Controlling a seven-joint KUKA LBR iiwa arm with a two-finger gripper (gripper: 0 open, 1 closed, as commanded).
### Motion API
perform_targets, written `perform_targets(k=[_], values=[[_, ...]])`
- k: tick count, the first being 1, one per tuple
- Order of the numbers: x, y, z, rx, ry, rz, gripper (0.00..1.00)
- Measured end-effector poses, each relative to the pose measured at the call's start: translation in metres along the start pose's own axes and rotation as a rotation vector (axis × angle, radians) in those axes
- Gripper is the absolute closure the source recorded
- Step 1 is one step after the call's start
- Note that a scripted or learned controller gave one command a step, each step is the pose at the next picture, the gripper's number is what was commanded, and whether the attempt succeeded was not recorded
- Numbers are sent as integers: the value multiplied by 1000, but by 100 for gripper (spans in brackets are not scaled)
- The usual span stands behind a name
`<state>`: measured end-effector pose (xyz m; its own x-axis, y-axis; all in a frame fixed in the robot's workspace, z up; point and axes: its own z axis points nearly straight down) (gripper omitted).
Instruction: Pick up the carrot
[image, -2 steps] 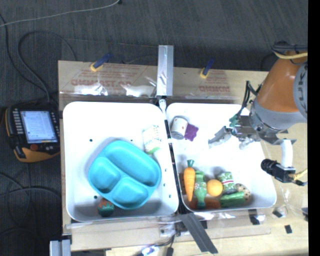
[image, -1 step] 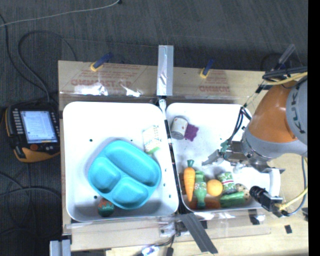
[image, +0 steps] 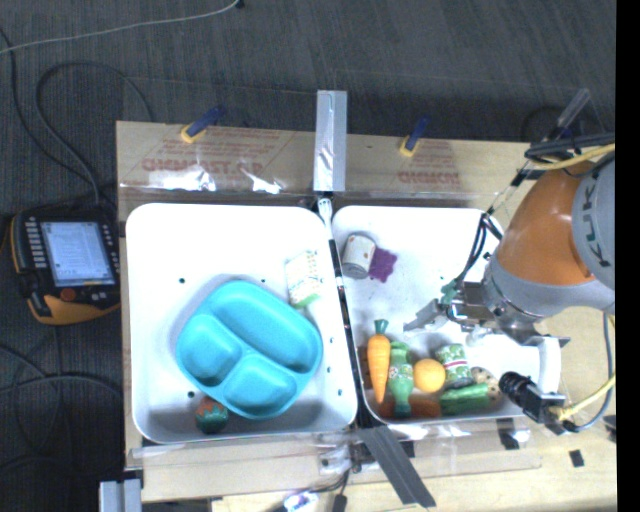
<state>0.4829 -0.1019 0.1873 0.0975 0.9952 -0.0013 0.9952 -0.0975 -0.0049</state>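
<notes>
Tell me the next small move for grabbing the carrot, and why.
Probably shift the gripper toward the image's lower left, over the carrot. The carrot lies along the right bin's left wall, tight beside a green item, and the gripper sits up and to its right, holding nothing.

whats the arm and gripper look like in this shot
The arm is a thick rounded grey body with a broad orange band above the wrist. Thin black and yellow cables run along its upper side. The gripper is a small grey and silver metal assembly with dark fittings and a white bracket behind it.
</notes>
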Motion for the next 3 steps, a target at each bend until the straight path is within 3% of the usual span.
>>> perform_targets(k=[1,2,3], values=[[9,0,91,-2,1,44,0],[-45,10,97,-15,4,91,0],[-20,10,93,-38,-28,-147,0]])
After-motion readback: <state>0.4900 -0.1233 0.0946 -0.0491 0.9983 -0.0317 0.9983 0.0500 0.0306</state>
